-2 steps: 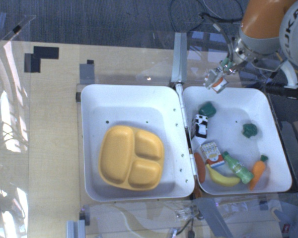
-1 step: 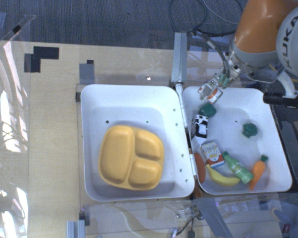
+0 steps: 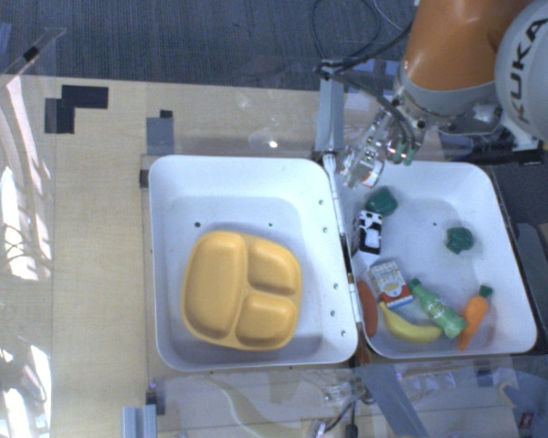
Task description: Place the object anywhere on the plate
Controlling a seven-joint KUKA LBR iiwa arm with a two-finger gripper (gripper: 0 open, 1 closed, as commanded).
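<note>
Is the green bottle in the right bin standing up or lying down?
Lying down. The green bottle rests on its side on the floor of the right bin, with its length stretched across the bin beside the banana.

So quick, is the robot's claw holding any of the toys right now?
Gripper: cannot be told whether it is open or closed; no toy shows in it. It hangs over the top left corner of the right bin, above the green toy.

Plate [image 3: 242, 290] in left bin [image 3: 164, 245], toys [image 3: 411, 304] right.
</note>
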